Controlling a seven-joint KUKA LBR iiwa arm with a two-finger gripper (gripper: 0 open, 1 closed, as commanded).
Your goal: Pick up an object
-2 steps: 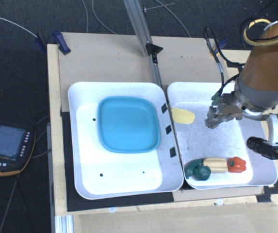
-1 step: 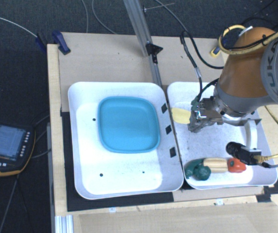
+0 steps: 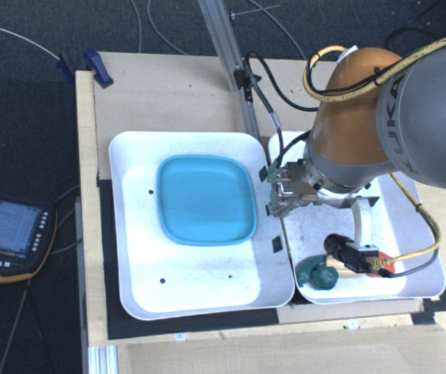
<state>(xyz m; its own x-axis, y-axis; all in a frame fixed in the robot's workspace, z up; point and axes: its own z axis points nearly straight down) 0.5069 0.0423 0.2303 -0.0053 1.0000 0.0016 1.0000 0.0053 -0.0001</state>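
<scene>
The grey arm [image 3: 433, 107] ran off the right edge and covered most of the right bin [image 3: 308, 226], leaving only its left strip and near rim bare. The gripper [image 3: 283, 190] sat largely under the orange band [image 3: 355, 107]. A rounded green object [image 3: 314, 274] in that bin's near left corner was overlapped on its right, its kind unclear. Dark specks [image 3: 163, 280] in the left bin [image 3: 129, 248] were too small to identify. A handheld pendant [image 3: 8, 236] was cut by the left edge.
</scene>
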